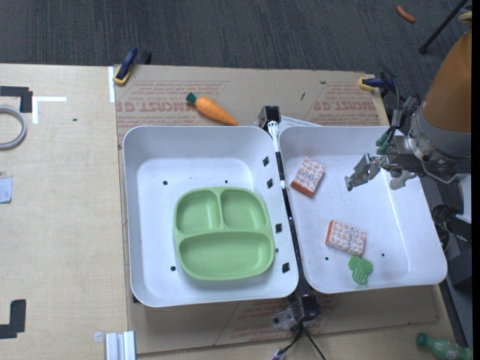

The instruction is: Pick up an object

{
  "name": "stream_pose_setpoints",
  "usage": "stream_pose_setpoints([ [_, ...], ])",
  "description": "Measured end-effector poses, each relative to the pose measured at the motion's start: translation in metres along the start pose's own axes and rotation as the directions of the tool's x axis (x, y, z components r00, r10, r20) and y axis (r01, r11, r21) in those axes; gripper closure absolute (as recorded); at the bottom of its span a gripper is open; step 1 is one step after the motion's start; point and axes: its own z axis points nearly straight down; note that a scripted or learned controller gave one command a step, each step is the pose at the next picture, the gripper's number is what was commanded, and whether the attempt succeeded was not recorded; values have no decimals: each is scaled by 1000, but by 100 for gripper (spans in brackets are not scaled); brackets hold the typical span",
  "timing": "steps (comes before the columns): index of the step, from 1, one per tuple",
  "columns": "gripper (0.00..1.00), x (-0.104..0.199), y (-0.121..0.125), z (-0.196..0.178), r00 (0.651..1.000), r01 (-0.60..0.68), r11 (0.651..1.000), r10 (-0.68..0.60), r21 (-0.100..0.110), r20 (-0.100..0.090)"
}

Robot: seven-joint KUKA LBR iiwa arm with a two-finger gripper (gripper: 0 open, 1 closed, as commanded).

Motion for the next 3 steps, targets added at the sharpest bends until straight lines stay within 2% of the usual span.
stream_pose_setpoints([
  [1,0,18,-40,79,993,118,993,-118,0,-1],
  [2,0,-13,-40,176,975,220,975,-220,-9,3],
  [3,100,-15,-38,166,976,216,976,-216,-14,8],
])
